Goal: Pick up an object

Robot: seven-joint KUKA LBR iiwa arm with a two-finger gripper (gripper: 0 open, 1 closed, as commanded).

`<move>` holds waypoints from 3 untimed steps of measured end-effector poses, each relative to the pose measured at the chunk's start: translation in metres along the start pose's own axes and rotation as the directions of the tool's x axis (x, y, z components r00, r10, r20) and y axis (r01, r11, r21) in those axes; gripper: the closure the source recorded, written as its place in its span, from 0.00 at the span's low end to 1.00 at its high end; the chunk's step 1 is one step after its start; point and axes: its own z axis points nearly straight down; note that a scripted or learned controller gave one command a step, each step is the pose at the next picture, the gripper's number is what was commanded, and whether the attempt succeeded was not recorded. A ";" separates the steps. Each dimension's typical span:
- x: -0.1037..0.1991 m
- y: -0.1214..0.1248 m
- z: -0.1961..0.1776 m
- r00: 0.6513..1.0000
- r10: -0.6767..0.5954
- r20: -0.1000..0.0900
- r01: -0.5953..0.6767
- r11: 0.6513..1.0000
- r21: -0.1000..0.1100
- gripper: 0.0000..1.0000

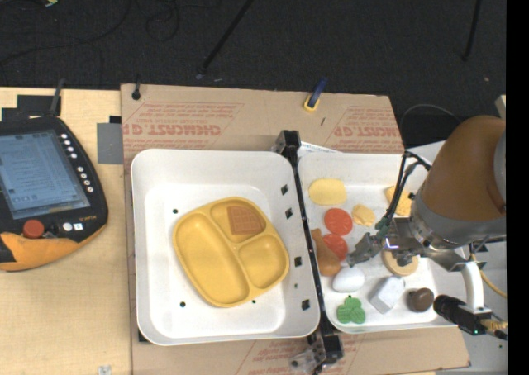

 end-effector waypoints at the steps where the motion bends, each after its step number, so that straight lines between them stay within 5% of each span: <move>1: -0.001 0.002 -0.005 1.000 -0.002 0.002 0.002 1.000 -0.011 0.00; 3: -0.005 0.005 0.101 1.000 -0.002 0.001 0.002 1.000 -0.009 0.00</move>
